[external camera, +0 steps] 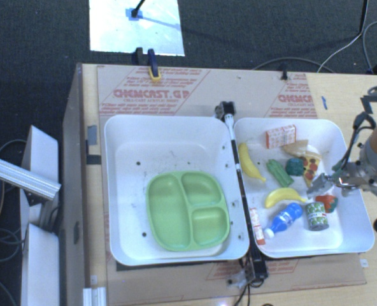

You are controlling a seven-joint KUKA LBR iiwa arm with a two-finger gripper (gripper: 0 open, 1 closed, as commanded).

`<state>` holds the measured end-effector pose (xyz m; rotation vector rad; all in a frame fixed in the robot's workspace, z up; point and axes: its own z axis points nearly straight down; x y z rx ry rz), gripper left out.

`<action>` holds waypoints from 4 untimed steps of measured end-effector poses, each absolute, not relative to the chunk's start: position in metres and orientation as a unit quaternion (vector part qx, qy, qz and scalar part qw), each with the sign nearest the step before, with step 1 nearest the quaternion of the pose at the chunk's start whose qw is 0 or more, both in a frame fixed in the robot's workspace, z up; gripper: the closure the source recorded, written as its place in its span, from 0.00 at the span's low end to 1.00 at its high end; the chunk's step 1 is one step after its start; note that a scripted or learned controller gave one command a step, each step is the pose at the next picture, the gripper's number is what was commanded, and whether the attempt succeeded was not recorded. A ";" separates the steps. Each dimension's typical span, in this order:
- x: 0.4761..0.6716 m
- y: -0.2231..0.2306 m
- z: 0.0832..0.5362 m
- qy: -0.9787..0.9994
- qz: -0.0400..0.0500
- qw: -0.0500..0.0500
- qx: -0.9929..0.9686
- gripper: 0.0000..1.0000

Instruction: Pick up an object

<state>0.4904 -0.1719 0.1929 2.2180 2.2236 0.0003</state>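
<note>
The right bin (351, 234) holds several toy items. Among them are a yellow banana (249, 161), a second banana (284, 196), a blue bottle (284, 218) and a small can (316, 215). There are also a red piece (327, 202), a green vegetable (279, 171), a teal lump (295, 166), a pizza slice (311, 166) and a red-and-white box (281, 136). My gripper (325, 183) hangs low over the bin's right side, just above the red piece and the can, right of the pizza slice. Nothing is visibly held in it.
The left bin (121, 171) holds a green divided plate (188, 210). A ridge (236, 171) separates the two bins. A red-and-white tube (255, 225) lies along the right bin's left wall. The arm (376, 164) comes in over the right rim.
</note>
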 end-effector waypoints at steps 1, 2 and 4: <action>0.570 -0.106 0.108 0.708 0.000 -0.001 0.706 0.00; 0.520 -0.106 0.084 0.708 0.000 0.000 0.707 0.00; 0.521 -0.106 0.095 0.708 0.001 0.001 0.706 0.00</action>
